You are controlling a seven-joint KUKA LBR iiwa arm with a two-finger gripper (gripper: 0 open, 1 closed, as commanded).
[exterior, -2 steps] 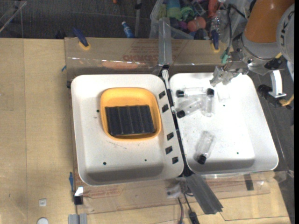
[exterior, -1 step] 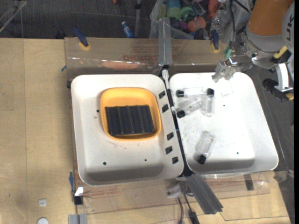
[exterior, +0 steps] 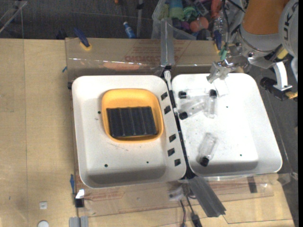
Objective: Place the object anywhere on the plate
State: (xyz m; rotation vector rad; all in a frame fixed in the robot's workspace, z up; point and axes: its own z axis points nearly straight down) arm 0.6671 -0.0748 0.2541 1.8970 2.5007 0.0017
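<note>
Wooden table (exterior: 33, 126); hand (exterior: 218, 73), grip unreadable, over right bin's (exterior: 265, 126) far edge. Descend squarely on one clear vial (exterior: 206, 148), away from yellow plate (exterior: 130, 97).

The left bin (exterior: 90, 169) holds a yellow plate (exterior: 110, 98) with a dark ribbed block (exterior: 131, 122) lying on it. In the right bin (exterior: 265, 150) lie clear black-capped tubes: a cluster (exterior: 196, 105) near its upper left and one (exterior: 206, 148) lower down. The tool (exterior: 218, 71) hangs over that bin's far edge.
</note>
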